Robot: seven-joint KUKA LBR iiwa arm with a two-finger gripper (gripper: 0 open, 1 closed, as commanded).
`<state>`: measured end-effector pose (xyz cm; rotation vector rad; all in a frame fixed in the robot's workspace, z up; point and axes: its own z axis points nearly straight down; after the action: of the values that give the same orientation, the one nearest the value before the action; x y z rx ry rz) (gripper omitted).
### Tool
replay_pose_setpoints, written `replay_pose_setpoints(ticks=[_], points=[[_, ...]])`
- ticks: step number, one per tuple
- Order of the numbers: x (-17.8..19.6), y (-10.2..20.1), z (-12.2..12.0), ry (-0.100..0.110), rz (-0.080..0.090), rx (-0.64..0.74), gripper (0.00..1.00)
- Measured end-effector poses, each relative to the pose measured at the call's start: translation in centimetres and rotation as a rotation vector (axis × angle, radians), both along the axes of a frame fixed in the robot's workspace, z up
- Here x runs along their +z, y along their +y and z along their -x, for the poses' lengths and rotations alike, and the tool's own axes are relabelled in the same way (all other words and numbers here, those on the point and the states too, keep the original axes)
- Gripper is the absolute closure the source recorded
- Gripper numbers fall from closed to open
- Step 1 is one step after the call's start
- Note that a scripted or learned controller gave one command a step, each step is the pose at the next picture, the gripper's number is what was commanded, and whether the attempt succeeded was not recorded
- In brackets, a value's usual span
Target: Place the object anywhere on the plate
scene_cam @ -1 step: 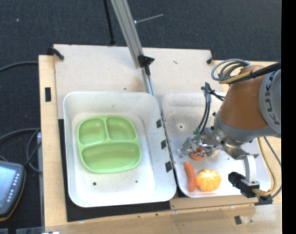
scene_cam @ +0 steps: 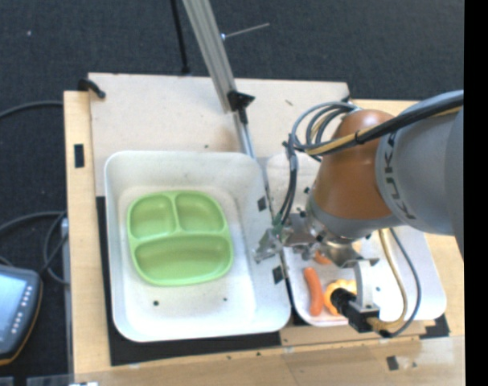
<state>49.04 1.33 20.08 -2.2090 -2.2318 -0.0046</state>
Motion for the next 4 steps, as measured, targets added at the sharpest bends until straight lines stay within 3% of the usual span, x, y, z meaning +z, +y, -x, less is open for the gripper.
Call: replay_pose_setpoints(ticks=[1, 2, 3, 4], points=[[3.1, -6.1, 0.0, -0.004, 0.006, -0.015, 0.00], [2.9, -5.8, 0.0, -0.002, 0.004, -0.012, 0.00], [0.7, -7.7, 0.1, 0.002, 0.005, -0.012, 0.00], [0.0, 1.3, 0.0, 0.001, 0.000, -0.001, 0.00]])
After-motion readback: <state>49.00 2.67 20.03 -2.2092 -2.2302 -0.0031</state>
